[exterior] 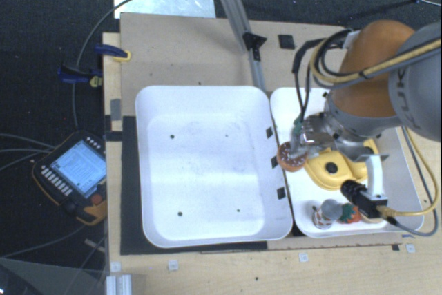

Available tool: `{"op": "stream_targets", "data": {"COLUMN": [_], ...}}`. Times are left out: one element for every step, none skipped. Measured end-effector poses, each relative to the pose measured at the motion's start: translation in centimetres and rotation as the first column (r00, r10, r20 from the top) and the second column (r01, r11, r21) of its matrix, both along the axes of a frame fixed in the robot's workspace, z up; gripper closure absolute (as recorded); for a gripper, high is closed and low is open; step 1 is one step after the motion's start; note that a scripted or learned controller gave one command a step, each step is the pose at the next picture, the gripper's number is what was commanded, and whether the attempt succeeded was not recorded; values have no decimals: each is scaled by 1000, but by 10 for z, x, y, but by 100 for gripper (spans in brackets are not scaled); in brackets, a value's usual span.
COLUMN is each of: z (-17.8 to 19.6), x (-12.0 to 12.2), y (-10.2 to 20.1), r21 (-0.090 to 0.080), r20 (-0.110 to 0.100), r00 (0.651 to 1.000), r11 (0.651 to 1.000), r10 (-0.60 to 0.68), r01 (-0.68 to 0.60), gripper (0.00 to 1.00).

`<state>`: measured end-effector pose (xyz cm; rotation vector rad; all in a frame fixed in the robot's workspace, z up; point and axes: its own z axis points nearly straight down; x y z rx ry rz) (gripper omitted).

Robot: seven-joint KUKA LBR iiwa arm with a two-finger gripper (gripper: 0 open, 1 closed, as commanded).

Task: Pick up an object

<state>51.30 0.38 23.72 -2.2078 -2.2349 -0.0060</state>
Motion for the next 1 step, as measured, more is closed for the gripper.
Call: {"op": "stream_targets", "data": {"z": [-13], "x": [5], "y": [54], "r21": [-1], "r20": [-2], "r00": [1000], "r11": [1000], "r10": [-2], "r01": [2], "gripper": [100]}}
